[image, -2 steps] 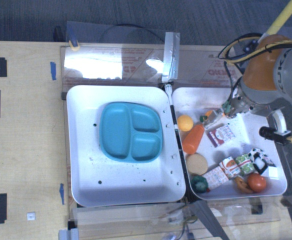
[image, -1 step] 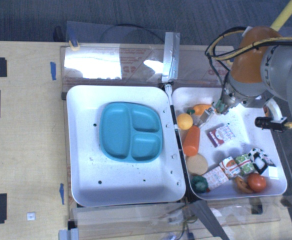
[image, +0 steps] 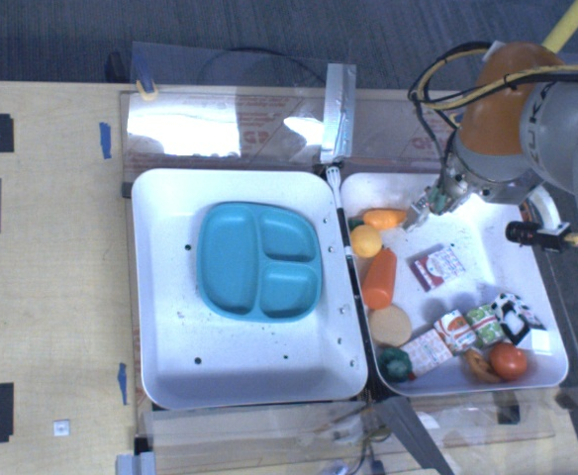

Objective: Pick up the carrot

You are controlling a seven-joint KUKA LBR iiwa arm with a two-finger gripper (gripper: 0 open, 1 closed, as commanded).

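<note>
Hand tilts down just beside carrot.

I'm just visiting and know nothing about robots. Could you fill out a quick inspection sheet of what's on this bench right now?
Surface: wooden bench with two white bins, left bin and right bin.
Job's things: carrot lies in the right bin beside its left wall.
Clutter: blue divided plate in the left bin; lemon, tomato, small cartons in the right.
Grippers: gripper hangs over the right bin's far end, above the carrot, holding nothing.
Cables: yellow and black loops by the arm.
Surroundings: dark floor.
</note>
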